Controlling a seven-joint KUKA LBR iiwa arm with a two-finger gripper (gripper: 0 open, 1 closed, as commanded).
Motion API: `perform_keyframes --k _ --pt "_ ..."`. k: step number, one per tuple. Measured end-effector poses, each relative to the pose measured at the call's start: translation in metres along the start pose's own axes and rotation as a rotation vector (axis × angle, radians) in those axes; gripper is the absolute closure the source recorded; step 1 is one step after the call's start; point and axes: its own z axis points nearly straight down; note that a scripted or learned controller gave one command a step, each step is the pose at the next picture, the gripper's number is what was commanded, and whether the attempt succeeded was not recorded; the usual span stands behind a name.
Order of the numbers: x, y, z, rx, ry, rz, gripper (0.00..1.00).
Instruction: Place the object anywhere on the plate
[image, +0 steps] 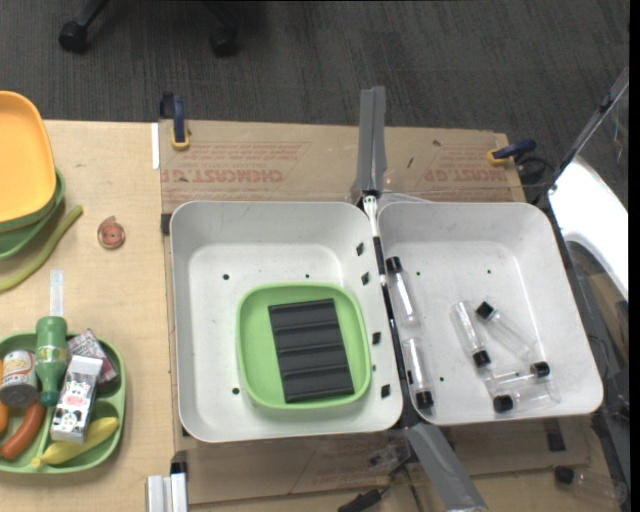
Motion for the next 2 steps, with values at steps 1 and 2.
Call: perform_keyframes --k 1,2 --pt "0.0000 0.0000 0.0002 0.000 -0.001 0.086 0.00" --pt "0.0000 0.0000 0.0003 0.000 0.000 0.168 0.00"
